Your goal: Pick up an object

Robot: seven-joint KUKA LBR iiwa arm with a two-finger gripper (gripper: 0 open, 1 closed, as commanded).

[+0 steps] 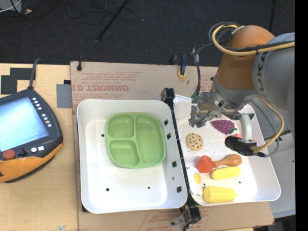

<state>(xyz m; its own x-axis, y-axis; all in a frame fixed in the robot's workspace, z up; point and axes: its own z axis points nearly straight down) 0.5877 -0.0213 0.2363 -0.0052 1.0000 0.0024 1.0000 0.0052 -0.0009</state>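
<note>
The arm (pixel 250 66) hides part of the right bin (pixel 269 186); the jaws' state is unclear.

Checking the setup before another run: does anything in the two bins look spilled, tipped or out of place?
Nothing stands out. The green divided plate lies flat in the left bin. The cookie, grapes, tomato, corn and yellow piece lie loose inside the right bin. The gripper hovers over the right bin's far end.

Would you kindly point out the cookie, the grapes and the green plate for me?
cookie (pixel 194 141), camera view, middle of its speckled top.
grapes (pixel 224 126), camera view, centre of the purple bunch.
green plate (pixel 136 140), camera view, ridge between its compartments.
</note>
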